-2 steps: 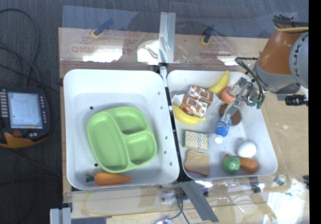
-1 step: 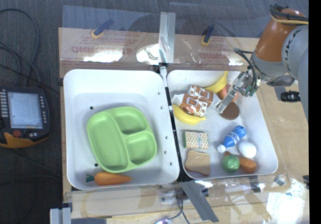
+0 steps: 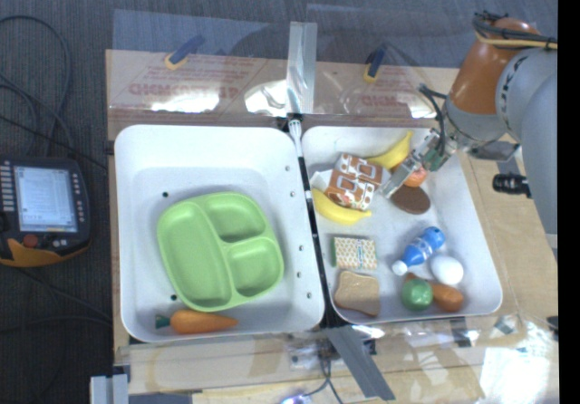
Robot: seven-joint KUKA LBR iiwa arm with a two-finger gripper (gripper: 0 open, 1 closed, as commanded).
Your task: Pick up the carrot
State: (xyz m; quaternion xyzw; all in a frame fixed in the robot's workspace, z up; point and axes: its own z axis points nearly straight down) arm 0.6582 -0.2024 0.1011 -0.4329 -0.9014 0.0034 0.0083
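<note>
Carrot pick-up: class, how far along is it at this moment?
Done: nothing visible. The carrot lies on the left bin floor by the green plate. In hand: the gripper is in the right bin. Left: reach, grasp and lift the carrot.

bins (image 3: 208, 144): glossy white plastic | tray (image 3: 220, 250): matt green plastic | bench (image 3: 136, 76): cardboard

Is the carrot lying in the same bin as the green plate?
Yes, the carrot lies in the left bin, at its front edge just below the green plate.
</note>
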